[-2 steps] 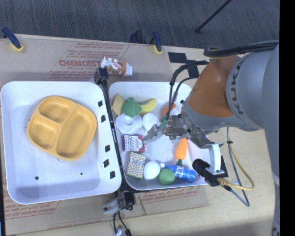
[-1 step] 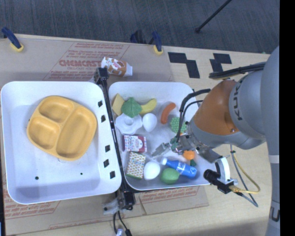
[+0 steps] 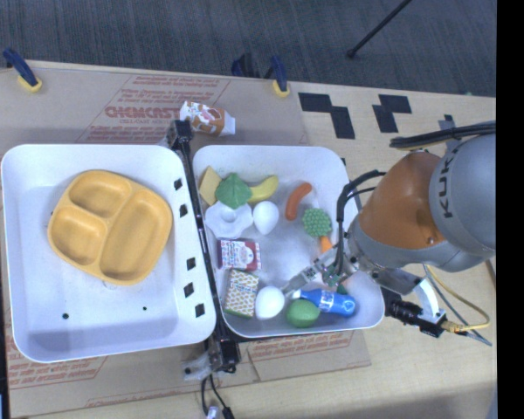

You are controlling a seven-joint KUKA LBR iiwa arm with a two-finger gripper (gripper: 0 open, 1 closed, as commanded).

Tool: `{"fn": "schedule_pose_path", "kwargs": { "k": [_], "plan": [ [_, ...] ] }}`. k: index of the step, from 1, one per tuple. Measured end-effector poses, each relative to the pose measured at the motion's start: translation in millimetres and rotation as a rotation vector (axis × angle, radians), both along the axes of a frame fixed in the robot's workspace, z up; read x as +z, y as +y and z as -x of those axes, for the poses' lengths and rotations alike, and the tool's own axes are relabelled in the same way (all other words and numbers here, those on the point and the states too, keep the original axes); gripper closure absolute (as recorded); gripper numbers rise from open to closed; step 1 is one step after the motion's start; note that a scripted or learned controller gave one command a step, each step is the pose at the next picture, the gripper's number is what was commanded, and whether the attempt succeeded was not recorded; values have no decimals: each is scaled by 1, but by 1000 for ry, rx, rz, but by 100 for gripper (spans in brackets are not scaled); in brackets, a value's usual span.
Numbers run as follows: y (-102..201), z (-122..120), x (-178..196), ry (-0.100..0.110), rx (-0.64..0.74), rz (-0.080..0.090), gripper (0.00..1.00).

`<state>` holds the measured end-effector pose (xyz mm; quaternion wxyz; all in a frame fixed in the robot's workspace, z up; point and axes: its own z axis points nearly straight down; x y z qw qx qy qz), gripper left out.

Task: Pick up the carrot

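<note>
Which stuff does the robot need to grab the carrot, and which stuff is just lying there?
Needed: carrot, gripper, right bin.

Just lying about: yellow plate, banana, two eggs, sausage, broccoli, blue bottle, cartons.

Not much can actually be read here. Red print reading "CHEMCAST" (image 3: 141,112) is stamped on the brown cardboard sheet (image 3: 96,94) just above the left bin (image 3: 17,234), with smaller red lines around it that are too blurred to be made out. Part of a "KUKA" logo (image 3: 443,201) is seen on the grey arm (image 3: 467,190), right of the right bin (image 3: 332,160). Labels on the small cartons (image 3: 239,254) inside that bin can't be deciphered.
</note>
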<state>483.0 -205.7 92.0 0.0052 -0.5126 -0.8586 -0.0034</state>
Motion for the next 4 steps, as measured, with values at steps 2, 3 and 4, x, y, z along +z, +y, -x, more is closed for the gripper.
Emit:
{"fn": "schedule_pose_path", "kwargs": {
  "k": [2, 3, 4],
  "plan": [
    [12, -19, 0, -5, 450, 8, 0],
    [-3, -83, 43, -9, 472, 11, 0],
    [26, -51, 0, -7, 747, 7, 0]
  ]
}}
